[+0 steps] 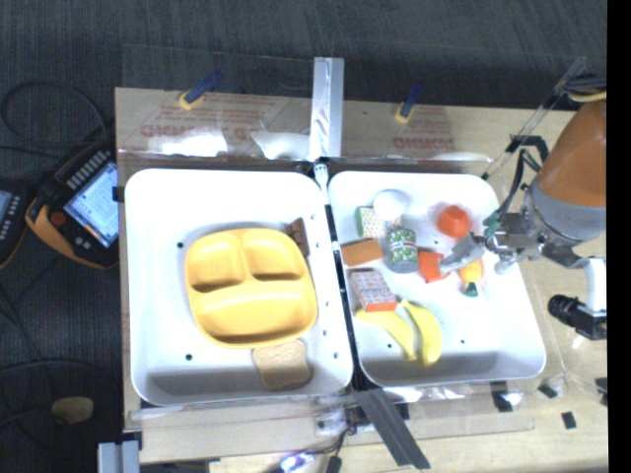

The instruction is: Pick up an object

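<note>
A grey arm with an orange band reaches in from the right over the right bin [513,358], its gripper [463,256] low above the bin's middle right. Whether it is parted or closed cannot be told from this angle, and nothing can be made out between its tips.

Right around the gripper lie several small toys: an orange-red block [432,265] just to its left, a round orange-red piece [454,221] just beyond it on the far side, and a small yellow and green piece [470,278] just on its near side. Further left stands a small green-labelled can [401,247], with a white round object [388,205] and a green patterned block [372,222] at the far side of it. An orange slab [361,252] lies against the bin's left wall, a red-and-white patterned box [371,287] nearer, and a yellow banana [411,328] curves along the near part of the bin floor.

The left bin [148,264] carries a yellow divided tray [250,285] at its centre, a slice of toast-coloured bread [281,364] at the near wall, and a small brown piece [298,235] by the tray's far right corner.

Off the bench to the left, a handheld control pendant [84,210] rests on the dark floor.
</note>
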Available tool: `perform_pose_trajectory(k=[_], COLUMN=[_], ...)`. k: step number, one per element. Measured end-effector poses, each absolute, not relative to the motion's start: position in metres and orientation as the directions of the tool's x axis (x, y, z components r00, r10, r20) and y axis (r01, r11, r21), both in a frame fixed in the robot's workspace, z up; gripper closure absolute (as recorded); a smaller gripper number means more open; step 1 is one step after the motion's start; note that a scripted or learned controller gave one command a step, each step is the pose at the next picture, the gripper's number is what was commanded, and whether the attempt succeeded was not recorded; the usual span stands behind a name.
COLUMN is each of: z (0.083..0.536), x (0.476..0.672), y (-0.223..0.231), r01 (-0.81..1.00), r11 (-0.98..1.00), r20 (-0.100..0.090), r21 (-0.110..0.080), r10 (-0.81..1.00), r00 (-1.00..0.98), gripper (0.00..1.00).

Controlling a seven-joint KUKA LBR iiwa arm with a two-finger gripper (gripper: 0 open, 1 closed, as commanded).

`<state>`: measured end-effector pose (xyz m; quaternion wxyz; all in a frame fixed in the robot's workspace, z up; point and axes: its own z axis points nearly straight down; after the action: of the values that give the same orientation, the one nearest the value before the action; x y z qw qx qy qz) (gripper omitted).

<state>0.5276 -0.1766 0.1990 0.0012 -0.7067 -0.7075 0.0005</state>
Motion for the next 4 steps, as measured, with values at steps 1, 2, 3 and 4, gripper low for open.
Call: perform_pose_trajectory(k=[1,2,3,4], z=[0.191,0.191,0.094,0.103], x=[0.549,0.549,0.588,0.588], y=[-0.192,-0.192,-0.204,-0.203], r01=[0.992,0.992,0.964,0.964], r11=[-0.127,-0.127,0.265,0.265], r20=[0.0,0.0,0.0,0.001], r21=[-0.003,-0.003,0.001,0.002], r10=[0.992,0.992,0.964,0.964], r00=[0.127,0.127,-0.265,-0.265], gripper=[0.0,0.0,0.0,1.0])
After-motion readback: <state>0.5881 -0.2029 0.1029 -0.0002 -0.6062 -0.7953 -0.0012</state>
